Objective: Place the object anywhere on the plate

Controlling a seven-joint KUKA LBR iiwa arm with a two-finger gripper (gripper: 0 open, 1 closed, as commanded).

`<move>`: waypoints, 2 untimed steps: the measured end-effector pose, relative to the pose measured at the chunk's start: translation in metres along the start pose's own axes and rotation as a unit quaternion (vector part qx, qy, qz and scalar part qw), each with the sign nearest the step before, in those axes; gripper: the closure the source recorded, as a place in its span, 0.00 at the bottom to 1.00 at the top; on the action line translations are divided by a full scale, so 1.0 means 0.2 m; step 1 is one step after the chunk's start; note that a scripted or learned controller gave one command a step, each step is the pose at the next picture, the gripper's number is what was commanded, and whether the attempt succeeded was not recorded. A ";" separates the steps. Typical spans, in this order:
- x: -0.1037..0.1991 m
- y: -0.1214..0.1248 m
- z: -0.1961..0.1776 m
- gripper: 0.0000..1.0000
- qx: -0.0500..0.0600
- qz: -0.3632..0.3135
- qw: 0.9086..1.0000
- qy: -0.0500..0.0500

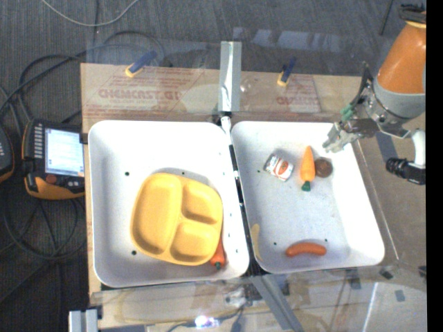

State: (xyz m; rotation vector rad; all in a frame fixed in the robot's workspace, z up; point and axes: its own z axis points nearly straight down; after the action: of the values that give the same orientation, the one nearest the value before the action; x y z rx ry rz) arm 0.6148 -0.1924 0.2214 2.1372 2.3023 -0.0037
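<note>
A yellow divided plate (178, 218) lies in the left bin (111, 144). The right bin (360, 220) holds a carrot (307, 164) near its back, a small brown round item (323, 167) just right of the carrot, a small red and white packet (279, 167) to the carrot's left, and an orange sausage (306, 250) near the front. My gripper (336, 138) hangs over the right bin's back right corner, a little up and right of the carrot and the brown item, with nothing seen between its fingers.
An orange item (218, 258) peeks out from under the plate's front right edge. A metal post (229, 75) stands behind the divider between the bins. A handheld pendant (55, 158) lies left of the bench, with cables on the floor.
</note>
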 end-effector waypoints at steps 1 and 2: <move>-0.16 -0.01 -0.02 1.00 -0.001 -0.106 0.994 0.000; 0.14 -0.17 0.15 1.00 0.000 -0.110 0.994 0.001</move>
State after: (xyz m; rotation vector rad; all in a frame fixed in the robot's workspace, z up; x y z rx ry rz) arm 0.5785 -0.1677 0.1915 1.8725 2.5248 -0.0015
